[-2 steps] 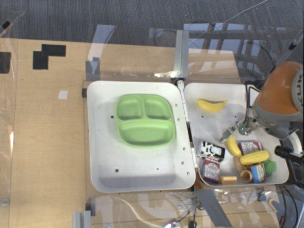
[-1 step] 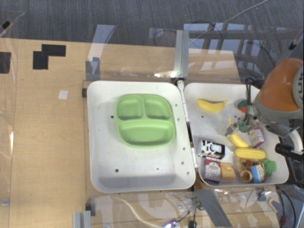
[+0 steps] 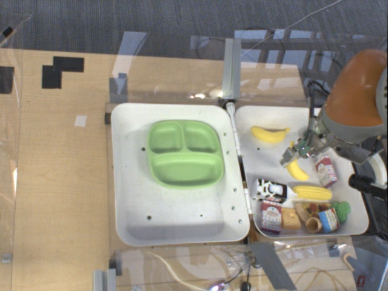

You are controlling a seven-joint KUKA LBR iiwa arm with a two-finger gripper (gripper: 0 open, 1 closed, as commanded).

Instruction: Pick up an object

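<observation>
Two shallow white bins sit side by side on the wooden bench. The left bin (image 3: 130,217) holds a single green divided plate (image 3: 185,153), lying flat near the bin's middle, with two small compartments on its far side and one long compartment on its near side.

The right bin (image 3: 245,126) holds a scatter of toy food. A yellow banana (image 3: 270,134) lies toward the far left part of this bin, apart from the rest. A second, smaller yellow banana (image 3: 297,170) lies near the middle, just below the gripper. To its right a small red-and-white carton (image 3: 326,171) lies tilted. Nearer the front edge lies a yellow corn cob (image 3: 312,193), and left of it a black-and-white patterned box (image 3: 270,190). Along the near wall stand a dark red packet (image 3: 271,217), a tan block (image 3: 291,218), a brown ice-cream cone (image 3: 312,221), a blue can (image 3: 328,219) and a green ridged item (image 3: 342,210), packed close together.

The arm (image 3: 362,96) reaches in from the right over the right bin. Its gripper (image 3: 295,153) hangs low above the bin's middle, right at the far end of the smaller yellow banana. Whether it is released or clenched I cannot tell, and nothing is clearly held in it.
</observation>
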